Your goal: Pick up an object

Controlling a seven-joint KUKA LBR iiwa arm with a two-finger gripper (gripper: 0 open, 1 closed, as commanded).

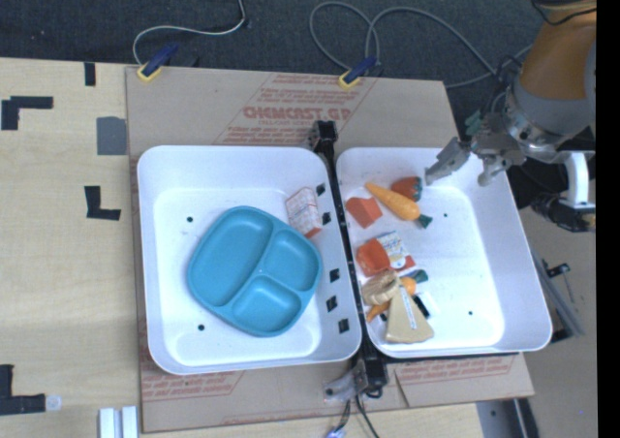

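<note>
My gripper [469, 166] hangs over the far right corner of the right bin [484, 262], open, with nothing between its fingers. Just to its left lies an orange toy carrot [396, 200], with a red block [362, 211] beside it. Nearer the front of that bin sit a red and white packet [380, 254], some small mixed pieces [386, 288] and a beige wedge [408, 324]. In the left bin [165, 233] rest a blue divided plate [254, 269] and a small white and red box [305, 208].
The two bins meet at a black divider [334, 233] and sit on a cardboard sheet [281, 111]. Cables [387, 29] lie behind the bins. The arm's grey and orange body [557, 68] rises at the right, above the bench edge.
</note>
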